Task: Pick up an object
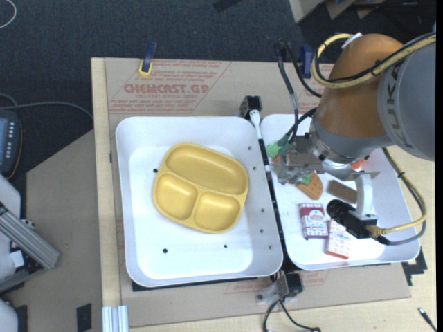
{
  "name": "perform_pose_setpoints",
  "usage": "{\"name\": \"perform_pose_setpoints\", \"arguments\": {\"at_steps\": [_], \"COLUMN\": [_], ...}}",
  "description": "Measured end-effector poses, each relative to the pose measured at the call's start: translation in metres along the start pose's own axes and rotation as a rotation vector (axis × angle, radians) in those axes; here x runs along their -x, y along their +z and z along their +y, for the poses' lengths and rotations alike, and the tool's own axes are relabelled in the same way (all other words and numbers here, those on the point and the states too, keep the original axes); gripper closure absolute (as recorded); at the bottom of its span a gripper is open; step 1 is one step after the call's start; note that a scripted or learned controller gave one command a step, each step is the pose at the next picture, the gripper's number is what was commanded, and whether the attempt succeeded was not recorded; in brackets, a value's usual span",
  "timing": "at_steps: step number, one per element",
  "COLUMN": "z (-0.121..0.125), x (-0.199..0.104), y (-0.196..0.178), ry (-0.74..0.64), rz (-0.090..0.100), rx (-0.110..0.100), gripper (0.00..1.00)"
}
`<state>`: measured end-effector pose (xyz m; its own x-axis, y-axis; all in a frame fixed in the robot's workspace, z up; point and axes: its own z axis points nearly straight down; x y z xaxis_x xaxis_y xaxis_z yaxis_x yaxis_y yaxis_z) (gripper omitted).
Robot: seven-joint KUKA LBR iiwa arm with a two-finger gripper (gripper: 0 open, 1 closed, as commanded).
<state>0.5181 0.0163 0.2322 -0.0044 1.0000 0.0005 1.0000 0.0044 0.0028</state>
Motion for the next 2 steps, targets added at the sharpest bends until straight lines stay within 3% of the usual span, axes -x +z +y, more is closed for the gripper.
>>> {"name": "perform_pose_setpoints", "arguments": {"at_steps": [2], "z": [-0.014], "x": [-0.002], "y": [0.014], "ry": [0.005], "rz": [0.000], "rx": [-0.007], "gripper": [1.00]}}
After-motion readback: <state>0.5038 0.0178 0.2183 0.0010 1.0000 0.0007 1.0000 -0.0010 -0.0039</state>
